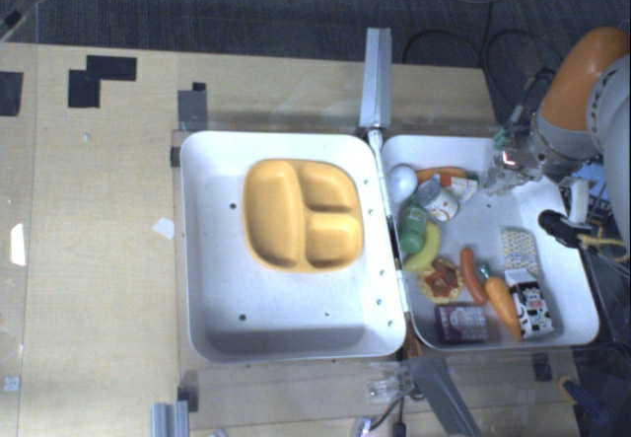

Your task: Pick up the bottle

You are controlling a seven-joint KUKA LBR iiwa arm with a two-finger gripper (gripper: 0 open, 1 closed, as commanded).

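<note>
1. The small green plastic bottle (413,225) lies on its side in the right white bin (567,327), close to that bin's left wall, about halfway along it. A yellow banana (427,246) touches it on the near side, and a white egg-shaped ball (401,181) and a small tin can (435,196) lie just beyond it.
2. I judge the bottle light and rather stiff, but smooth and rounded, so it may slip or roll. The best hold seems across its body, with the fingers on both long sides. The wall and the banana leave little room there.
3. The grey arm with the orange band (582,90) reaches in over the far right corner of the right bin. Its gripper (505,161) hangs near the far edge, well apart from the bottle.
4. I cannot tell how the gripper stands; it looks too small and blurred. Nothing shows in it.
5. The left white bin (207,257) carries a yellow divided tray (301,213).
</note>
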